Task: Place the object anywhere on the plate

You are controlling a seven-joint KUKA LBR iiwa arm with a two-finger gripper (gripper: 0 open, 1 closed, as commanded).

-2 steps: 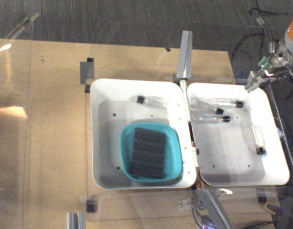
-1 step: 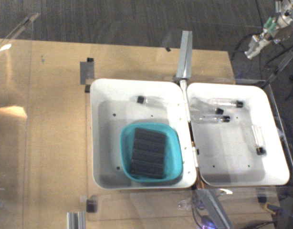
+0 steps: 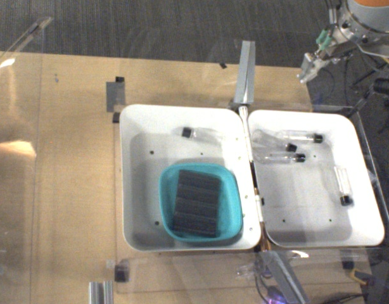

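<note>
Wood bench: black block (image 3: pixel 196 202) on teal plate (image 3: pixel 230 198), far from fingers (image 3: pixel 308 70), grip state unclear.

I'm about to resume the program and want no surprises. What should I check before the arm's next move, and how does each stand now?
1. Teal square plate sits in the left white bin: ok.
2. Plate free: not ok, a dark ribbed block covers its middle.
3. Clear tubes with black caps lie reachable in the right white bin: ok.
4. Gripper above the bins: not ok, it is past the right bin's far edge.
5. Gripper carrying anything: cannot tell.
</note>
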